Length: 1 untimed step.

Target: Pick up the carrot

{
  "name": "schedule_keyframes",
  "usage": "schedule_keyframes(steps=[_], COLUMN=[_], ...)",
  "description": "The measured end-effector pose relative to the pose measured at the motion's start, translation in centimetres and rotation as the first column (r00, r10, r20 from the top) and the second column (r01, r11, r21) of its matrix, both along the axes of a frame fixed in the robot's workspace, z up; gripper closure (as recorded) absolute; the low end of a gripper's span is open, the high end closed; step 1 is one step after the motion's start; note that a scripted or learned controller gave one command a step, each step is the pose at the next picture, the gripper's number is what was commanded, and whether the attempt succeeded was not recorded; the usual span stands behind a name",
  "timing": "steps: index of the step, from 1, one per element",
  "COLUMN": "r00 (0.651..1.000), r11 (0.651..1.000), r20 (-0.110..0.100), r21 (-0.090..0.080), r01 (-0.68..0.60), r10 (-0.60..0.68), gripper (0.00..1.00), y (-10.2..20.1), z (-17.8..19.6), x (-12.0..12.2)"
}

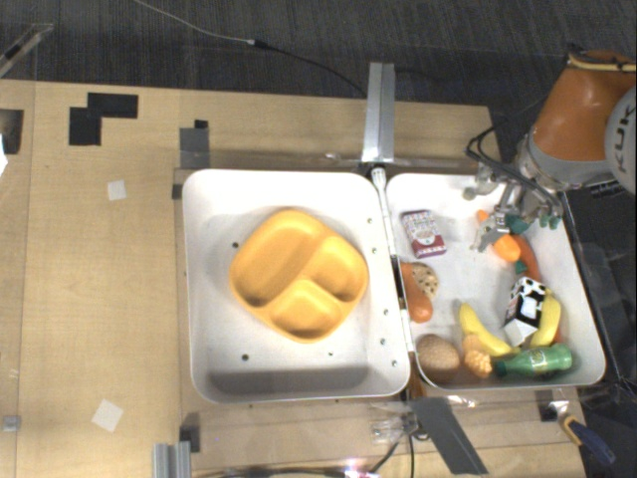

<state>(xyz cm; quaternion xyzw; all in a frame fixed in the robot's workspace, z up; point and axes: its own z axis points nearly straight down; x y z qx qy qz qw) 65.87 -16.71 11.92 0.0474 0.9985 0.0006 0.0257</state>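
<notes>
Down over the carrot at the right bin's far right side, gripper right at its top end. Grip unreadable from here. Approach step; next, closing squarely, then lifting.

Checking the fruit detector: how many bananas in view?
2. One banana lies in the right bin near its front middle, beside the green bottle. The other banana stands just right of the black-and-white toy. More could be hidden under the clutter.
</notes>
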Motion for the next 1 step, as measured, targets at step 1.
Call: schedule_keyframes(steps=[1], r00=[0.995], r11=[0.996], r20=[-0.04], r21=[0.001], r01=[0.093], r10=[-0.093], gripper=[0.0], y=[-1.68], z=[-3.01], x=[-3.06])
